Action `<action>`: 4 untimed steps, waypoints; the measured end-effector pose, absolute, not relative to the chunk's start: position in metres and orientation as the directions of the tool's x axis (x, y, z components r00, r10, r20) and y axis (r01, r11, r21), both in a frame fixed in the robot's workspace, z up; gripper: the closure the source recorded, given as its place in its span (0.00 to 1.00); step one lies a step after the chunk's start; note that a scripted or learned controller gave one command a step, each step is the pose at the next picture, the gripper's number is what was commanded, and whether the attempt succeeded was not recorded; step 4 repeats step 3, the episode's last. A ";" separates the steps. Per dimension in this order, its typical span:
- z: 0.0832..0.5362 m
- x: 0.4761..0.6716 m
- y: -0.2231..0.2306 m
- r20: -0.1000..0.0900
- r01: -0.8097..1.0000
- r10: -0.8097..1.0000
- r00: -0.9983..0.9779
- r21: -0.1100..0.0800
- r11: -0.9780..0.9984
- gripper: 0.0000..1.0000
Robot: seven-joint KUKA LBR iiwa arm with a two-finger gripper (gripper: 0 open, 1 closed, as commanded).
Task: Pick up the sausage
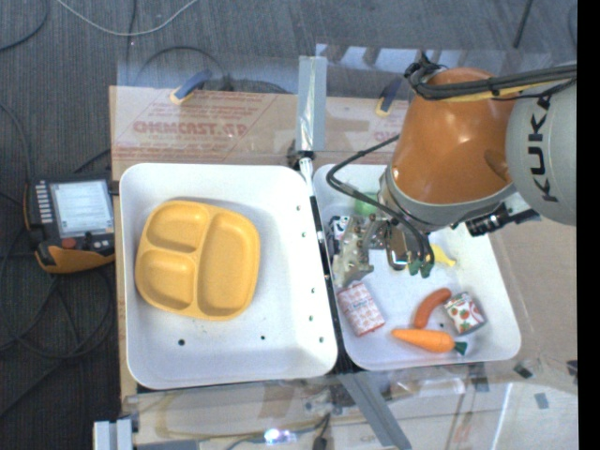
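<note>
Hand (405, 251) above right bin (502, 331), near sausage (431, 307)

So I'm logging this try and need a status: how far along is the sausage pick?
Early. Done: the arm has reached over the right bin, and the tool hangs above its middle. In hand: nothing that I can see; the sausage lies on the bin floor, below and right of the tool, between the carrot and a small carton. Left: move over the sausage, descend, grasp and lift.
</note>
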State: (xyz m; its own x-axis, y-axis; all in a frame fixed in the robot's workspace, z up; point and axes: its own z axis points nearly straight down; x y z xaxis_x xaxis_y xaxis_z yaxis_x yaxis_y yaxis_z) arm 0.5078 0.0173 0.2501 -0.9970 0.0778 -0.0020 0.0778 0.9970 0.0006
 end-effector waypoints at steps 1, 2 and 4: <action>0.288 0.565 0.026 -0.003 -0.049 -0.049 -0.999 -0.001 0.999 1.00; 0.303 0.540 0.017 -0.003 -0.252 -0.252 -0.968 -0.001 0.968 1.00; 0.316 0.565 0.031 -0.004 -0.641 -0.641 -0.768 0.000 0.768 1.00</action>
